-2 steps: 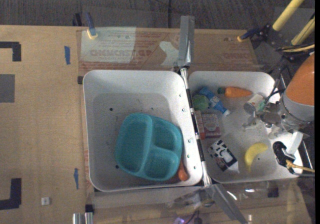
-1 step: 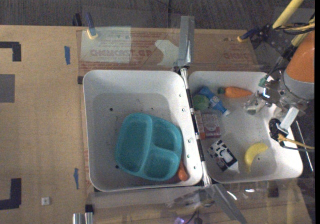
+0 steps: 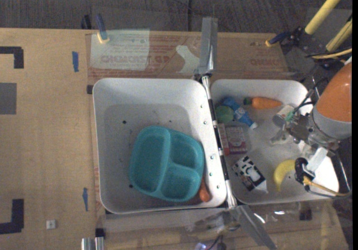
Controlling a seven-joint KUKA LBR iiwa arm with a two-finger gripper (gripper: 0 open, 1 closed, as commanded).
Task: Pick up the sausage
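Lettering in faded red ran across a flat brown cardboard sheet [image 3: 131,56] lying on the desk [image 3: 45,131] behind the bins, but it was too washed out to read. A small red-and-white printed box [image 3: 232,138] and a black-and-white patterned carton [image 3: 249,173] in the right shallow white bin [image 3: 263,86] also carried print, none of it legible.

The sausage [image 3: 203,193], a short orange-brown stub, lay in the left shallow white bin [image 3: 112,103], in its near right corner. It was touching the near right corner of a teal plastic plate with three compartments [image 3: 166,163] and sat close against the bin's right wall. Only a small length of it showed, and its long axis seemed to run roughly from the near side to the far side of the bin. Which end pointed where could not be told.

The right bin also held an orange carrot with a green tip [image 3: 265,102], a round green object [image 3: 224,113], a blue-and-white item [image 3: 239,111] and a yellow banana [image 3: 283,173].

The pincer [image 3: 286,127] hung over the right bin, between the carrot and the banana and well apart from the sausage. Whether it was apart or together could not be told. The grey arm with its orange band [image 3: 337,97] reached in from the right.
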